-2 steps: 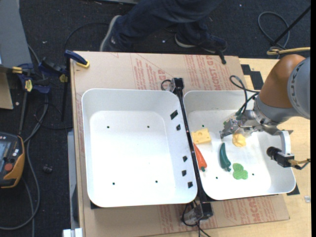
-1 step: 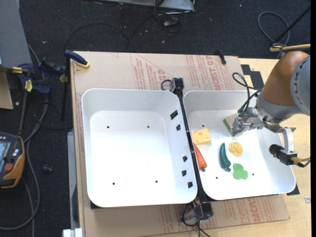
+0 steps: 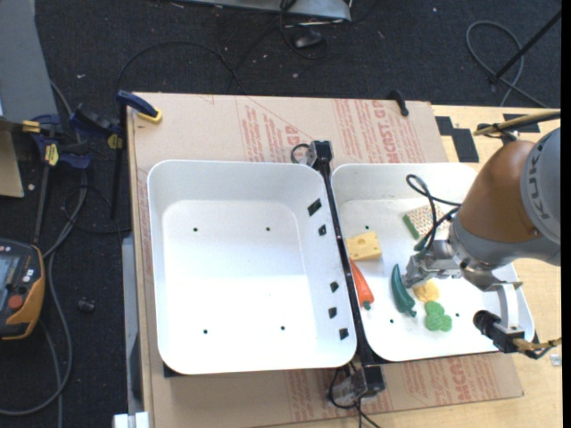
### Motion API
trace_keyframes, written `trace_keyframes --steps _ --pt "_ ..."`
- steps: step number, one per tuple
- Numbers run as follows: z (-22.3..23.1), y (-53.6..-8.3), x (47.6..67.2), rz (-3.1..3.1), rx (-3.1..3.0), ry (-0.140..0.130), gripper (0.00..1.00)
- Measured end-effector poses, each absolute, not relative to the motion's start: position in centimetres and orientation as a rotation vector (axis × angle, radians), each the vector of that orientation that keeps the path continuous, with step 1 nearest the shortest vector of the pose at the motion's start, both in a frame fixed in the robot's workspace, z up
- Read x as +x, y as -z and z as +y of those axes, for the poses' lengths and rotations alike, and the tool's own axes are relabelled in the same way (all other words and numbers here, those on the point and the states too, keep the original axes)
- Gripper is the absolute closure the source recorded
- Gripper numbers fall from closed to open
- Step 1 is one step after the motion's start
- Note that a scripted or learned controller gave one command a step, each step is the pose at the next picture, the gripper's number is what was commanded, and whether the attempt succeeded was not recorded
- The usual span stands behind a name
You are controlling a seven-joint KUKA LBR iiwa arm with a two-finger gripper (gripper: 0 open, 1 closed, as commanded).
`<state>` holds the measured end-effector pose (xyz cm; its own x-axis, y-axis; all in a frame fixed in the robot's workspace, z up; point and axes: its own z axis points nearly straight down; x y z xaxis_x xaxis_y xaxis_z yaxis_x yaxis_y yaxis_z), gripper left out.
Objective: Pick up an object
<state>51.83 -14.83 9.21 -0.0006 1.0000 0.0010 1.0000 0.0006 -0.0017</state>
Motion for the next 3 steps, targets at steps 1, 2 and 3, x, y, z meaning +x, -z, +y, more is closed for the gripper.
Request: trace_keyframes --steps 1,2,3 --pt "-14.9 -9.3 51.9 -2.222 -2.222 0.001 0.0" --pt "-10.8 -9.3 60.1 -2.228 -2.216 0.003 0.0" --pt "-11.7 -9.2 55.0 -2.219 -2.222 -0.002 0.0"
